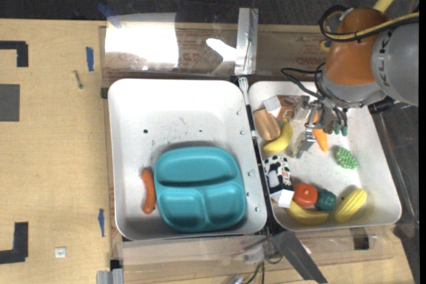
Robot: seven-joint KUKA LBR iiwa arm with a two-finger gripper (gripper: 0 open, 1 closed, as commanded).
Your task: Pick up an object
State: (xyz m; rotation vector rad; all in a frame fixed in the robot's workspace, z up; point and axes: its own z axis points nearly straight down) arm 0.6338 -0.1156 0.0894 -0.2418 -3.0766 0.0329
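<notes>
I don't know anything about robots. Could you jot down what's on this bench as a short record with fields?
Bins: two shallow white bins side by side, left bin and right bin
Left bin contents: teal divided tray, with an orange sausage-shaped toy just left of it
Right bin contents: small toy foods, including a banana, a green piece, a tomato, yellow corn
Arm: reaches in from the right over the right bin
Gripper: low among the toys, next to an orange carrot
</notes>
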